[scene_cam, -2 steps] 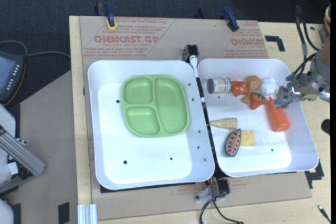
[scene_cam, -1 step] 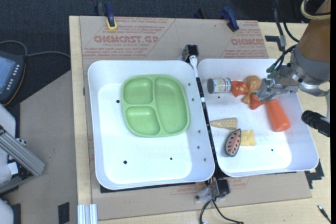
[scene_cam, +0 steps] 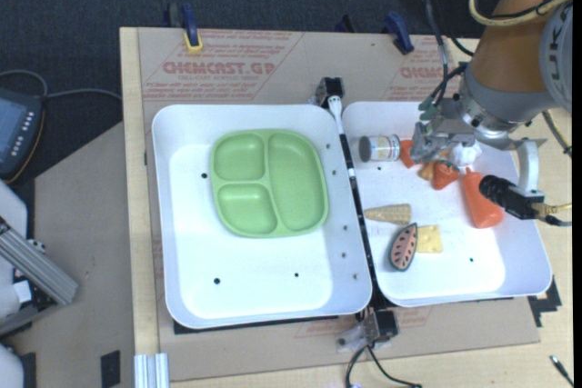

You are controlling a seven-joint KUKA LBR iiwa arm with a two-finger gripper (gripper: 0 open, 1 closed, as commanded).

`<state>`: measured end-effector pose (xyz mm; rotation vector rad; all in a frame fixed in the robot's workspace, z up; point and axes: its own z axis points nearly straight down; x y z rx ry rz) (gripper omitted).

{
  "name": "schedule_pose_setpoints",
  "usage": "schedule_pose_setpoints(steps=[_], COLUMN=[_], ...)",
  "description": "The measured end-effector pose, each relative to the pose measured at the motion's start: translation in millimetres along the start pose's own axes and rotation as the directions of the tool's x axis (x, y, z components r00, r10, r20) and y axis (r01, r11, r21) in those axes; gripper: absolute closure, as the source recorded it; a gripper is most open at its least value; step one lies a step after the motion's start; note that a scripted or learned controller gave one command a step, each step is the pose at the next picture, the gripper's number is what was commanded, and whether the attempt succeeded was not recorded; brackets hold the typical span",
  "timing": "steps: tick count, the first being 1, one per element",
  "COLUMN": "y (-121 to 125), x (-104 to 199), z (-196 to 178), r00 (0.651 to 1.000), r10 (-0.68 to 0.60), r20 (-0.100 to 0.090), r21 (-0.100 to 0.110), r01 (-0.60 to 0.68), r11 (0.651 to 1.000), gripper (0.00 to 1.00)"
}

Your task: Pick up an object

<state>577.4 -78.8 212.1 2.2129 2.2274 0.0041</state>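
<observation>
My gripper hangs low over the back part of the right bin, its body hiding what lies directly beneath it. A small jar with a white cap lies on its side just left of the gripper. An orange piece sticks out right below the gripper, close to it or touching it. An orange carrot-like toy lies to the lower right. Nearer the front are a tan wedge, a watermelon slice and a yellow cracker.
The left bin holds a green divided plate. A black divider strip runs between the bins. A black cable part hangs from the arm over the right bin's right side. Blue clamps hold the board's far edge.
</observation>
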Motion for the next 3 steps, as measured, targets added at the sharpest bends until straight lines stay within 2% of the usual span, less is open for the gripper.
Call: schedule_pose_setpoints(steps=[2, 3], y=[47, 63], x=[86, 141], z=[-19, -5], r00=[1.000, 1.000], r10=[0.001, 0.001], r20=[0.000, 0.000], r21=[-0.003, 0.000], r01=[-0.001, -0.001], r11=[1.000, 1.000], gripper=[1.00, 1.00])
